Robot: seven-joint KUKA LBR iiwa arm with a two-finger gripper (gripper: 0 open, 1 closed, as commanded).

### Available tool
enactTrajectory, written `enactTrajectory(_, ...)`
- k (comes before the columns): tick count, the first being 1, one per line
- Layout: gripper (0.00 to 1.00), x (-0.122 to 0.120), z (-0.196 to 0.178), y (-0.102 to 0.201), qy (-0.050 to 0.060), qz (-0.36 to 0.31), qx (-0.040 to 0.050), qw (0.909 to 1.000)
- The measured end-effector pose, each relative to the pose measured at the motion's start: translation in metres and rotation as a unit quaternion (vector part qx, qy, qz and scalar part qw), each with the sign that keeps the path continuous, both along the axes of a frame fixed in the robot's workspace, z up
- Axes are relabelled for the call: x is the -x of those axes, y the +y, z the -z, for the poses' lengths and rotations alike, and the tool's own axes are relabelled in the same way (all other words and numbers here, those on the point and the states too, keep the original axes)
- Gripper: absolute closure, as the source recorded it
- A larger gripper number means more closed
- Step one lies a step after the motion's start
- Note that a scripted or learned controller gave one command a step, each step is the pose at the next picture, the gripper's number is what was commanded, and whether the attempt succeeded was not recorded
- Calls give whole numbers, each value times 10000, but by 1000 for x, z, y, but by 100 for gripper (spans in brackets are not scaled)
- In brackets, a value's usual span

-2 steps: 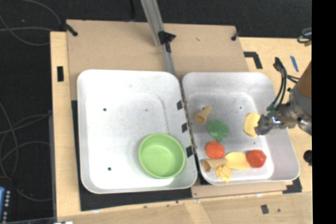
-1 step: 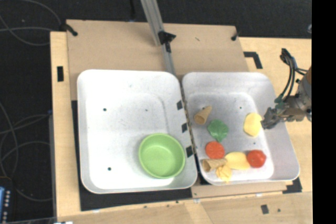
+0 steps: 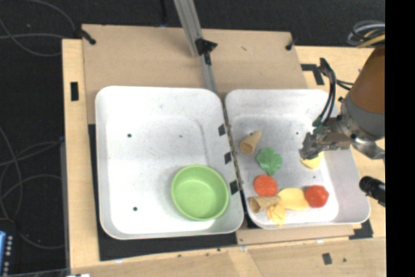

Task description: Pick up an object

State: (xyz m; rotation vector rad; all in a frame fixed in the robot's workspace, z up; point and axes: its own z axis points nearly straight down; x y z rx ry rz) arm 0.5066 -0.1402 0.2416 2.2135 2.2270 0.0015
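Pincer (image 3: pixel 312 151) low in right bin (image 3: pixel 279 104), right over small yellow piece (image 3: pixel 313 163) near bin's right wall, so likely your pick target; you cannot tell pincer state. Other toys cluster at bin front: green piece (image 3: pixel 268 160), orange ball (image 3: pixel 265 185), red piece (image 3: pixel 316 196). Green bowl (image 3: pixel 200 192) sits alone in left bin (image 3: pixel 130 113)

Yellow piece (image 3: pixel 313 162) — right bin (image 3: pixel 285 104), beneath claw (image 3: pixel 310 151)

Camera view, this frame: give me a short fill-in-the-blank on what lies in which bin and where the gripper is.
1. The green bowl lies in the ____ bin.
2. The gripper hangs over the ____ bin, above a yellow object.
3. The green toy lies just above the ____ ball.

Missing words: left; right; orange
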Motion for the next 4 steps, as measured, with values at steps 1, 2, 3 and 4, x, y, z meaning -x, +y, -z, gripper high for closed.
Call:
enactTrajectory(1, 100, -15, 10, 47, 11, 0, -3, 10000)
enactTrajectory(2, 100, -28, 12, 109, 4, -13, -11, 10000)
enactTrajectory(3, 100, -32, 13, 164, 7, -12, -12, 10000)
enactTrajectory(4, 100, -39, 15, 211, 9, -12, -13, 10000)
